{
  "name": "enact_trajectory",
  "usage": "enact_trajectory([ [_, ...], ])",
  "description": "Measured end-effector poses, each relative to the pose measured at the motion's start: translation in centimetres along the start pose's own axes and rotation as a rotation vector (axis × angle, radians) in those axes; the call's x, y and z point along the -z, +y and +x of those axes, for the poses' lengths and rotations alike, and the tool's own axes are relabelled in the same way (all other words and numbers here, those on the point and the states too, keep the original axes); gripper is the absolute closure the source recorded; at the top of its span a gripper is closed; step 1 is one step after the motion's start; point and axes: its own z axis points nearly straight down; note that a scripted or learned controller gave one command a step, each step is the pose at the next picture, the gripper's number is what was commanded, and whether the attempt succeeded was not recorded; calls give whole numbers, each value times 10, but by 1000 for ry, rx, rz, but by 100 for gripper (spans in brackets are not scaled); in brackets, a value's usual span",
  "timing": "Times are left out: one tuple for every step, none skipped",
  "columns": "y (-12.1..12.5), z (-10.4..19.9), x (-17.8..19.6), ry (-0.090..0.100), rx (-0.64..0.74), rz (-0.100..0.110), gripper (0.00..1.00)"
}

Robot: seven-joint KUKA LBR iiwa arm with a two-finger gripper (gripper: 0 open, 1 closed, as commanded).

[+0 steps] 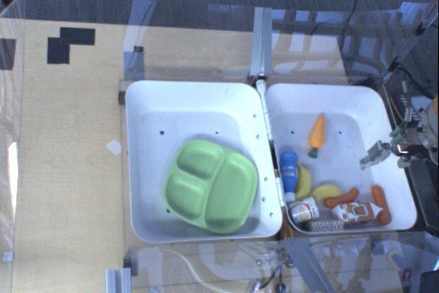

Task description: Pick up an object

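Left of the carrot (316,132), a green divided plate (211,184) fills the left bin (144,113). Below the carrot lie a blue bottle (289,167), banana (321,191) and carton (355,213), label unreadable. The claw (381,150) hangs right, nothing gripped; finger spread unclear.

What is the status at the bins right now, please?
Hand at right bin's right edge, nothing seen between its fingers. Carrot lies apart, mid-bin. Bottle, banana, sausages crowded along the front wall.
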Motion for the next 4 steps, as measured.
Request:
enact_trajectory([
  [3, 27, -126, -2, -100, -12, 0],
  [10, 46, -110, 0, -3, -3, 0],
  [12, 46, -99, -1, -1, -8, 100],
  [64, 75, 18, 0, -157, -4, 100],
])
